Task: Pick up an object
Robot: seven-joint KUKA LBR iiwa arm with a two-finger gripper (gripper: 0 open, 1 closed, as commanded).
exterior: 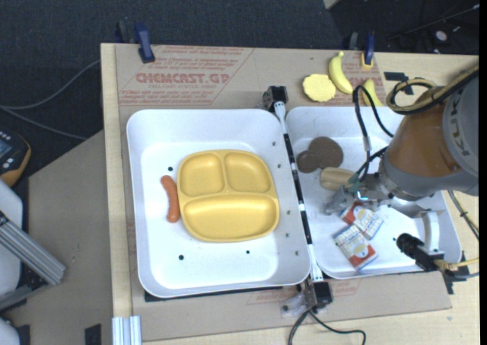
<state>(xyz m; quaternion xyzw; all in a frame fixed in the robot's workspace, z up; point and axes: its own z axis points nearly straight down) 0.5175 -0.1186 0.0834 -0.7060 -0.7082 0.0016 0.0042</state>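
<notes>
Listing the right bin (449,238) first: our pincer (344,200) sits low at centre-right of the frame among a brown disc (319,153), a tan cylinder (335,178) and printed packets (359,238), seemingly positioned to pick one (whether it grips anything, we cannot tell). Left bin (144,183): yellow divided plate (227,195), sausage (172,199).

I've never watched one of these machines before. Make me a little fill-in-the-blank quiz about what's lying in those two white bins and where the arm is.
1. The yellow divided plate lies in the ____ bin.
2. The orange sausage lies beside the plate's ____ edge.
3. The gripper is down in the ____ bin, near the small printed packets.
4. The banana lies on the bench, ____ both bins.

Missing words: left; left; right; outside
</notes>
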